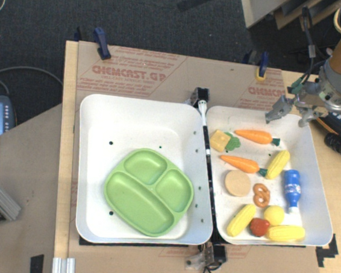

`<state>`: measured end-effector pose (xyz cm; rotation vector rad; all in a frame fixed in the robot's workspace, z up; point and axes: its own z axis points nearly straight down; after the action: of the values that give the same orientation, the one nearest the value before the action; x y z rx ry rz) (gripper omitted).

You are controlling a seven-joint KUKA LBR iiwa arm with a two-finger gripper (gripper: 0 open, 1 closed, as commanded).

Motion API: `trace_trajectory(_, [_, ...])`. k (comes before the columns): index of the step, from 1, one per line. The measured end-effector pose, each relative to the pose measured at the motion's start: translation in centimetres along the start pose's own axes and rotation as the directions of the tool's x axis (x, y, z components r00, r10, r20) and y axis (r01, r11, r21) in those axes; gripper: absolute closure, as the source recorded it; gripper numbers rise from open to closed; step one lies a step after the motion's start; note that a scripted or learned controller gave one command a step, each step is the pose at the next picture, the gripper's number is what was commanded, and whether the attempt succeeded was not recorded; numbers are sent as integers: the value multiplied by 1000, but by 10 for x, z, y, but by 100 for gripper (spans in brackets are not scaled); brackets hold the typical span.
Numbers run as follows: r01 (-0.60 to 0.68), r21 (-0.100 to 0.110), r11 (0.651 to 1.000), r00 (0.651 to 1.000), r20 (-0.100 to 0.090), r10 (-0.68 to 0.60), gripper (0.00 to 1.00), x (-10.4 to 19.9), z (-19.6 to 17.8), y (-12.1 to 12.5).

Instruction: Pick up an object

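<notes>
Gripper (291,114) spread wide, empty, poised over far edge of right bin (320,197). Nearest target: upper carrot (254,136), just below. Risk: crowded toys, fingers likely striking bin rim or nudging neighbouring corn (277,164).

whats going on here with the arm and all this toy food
A robot arm reaches in from the right, its pincer open and hovering over the far edge of the right bin, holding nothing. That bin holds toy food: two carrots, corn cobs, a pretzel, a blue bottle and more. The left bin holds a green divided plate. Nothing is picked up yet.
</notes>
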<state>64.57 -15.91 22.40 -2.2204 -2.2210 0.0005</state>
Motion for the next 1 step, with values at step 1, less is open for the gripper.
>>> trace_trajectory(1, [-4,10,1000,1000,-1,4,0,-37,148,-10])
